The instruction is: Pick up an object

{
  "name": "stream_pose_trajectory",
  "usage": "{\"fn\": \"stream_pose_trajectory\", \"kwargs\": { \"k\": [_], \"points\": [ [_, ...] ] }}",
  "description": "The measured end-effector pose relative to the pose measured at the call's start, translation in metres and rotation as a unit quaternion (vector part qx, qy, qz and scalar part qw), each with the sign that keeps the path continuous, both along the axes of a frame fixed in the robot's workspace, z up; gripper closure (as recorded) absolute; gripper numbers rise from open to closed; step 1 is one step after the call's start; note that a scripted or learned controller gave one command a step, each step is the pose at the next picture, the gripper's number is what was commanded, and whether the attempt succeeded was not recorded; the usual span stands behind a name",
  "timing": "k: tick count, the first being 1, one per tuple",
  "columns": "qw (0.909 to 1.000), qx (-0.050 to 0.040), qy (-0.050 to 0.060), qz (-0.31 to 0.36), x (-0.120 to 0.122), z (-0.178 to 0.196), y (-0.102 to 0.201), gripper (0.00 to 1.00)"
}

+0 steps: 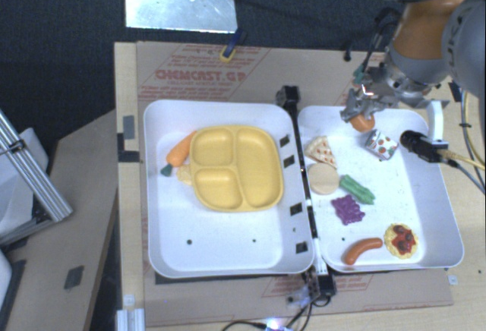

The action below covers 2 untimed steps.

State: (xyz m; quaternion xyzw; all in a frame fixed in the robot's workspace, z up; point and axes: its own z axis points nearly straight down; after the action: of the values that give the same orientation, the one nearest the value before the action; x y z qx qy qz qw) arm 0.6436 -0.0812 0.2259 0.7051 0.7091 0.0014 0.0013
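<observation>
My gripper (358, 114) hangs over the far left corner of the right bin (448, 234). A small orange toy piece (364, 124) sits at its fingertips, and the fingers look shut on it, a little above the bin floor. In the same bin lie a pizza slice (320, 149), a round tan biscuit (323, 178), a green pod (356, 189), purple grapes (348, 209), a sausage (361, 249), a small round pizza (401, 240) and a white speckled cube (381, 144).
The left bin (163, 246) holds a yellow divided plate (231, 167) with a carrot (178, 150) beside its left edge. Black clips line the divider (300, 185) between the bins. A black cylinder with a cable (416, 142) juts over the right bin's far right.
</observation>
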Motion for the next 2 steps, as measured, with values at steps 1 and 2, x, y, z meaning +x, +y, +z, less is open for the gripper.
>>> {"fn": "stream_pose_trajectory", "kwargs": {
  "k": [1, 2],
  "points": [
    [1.0000, 0.0008, 0.002, 0.001, -0.025, -0.005, 0.046, 1.00],
    [1.0000, 0.0005, 0.003, 0.001, -0.061, 0.003, 0.092, 1.00]
  ]
}}
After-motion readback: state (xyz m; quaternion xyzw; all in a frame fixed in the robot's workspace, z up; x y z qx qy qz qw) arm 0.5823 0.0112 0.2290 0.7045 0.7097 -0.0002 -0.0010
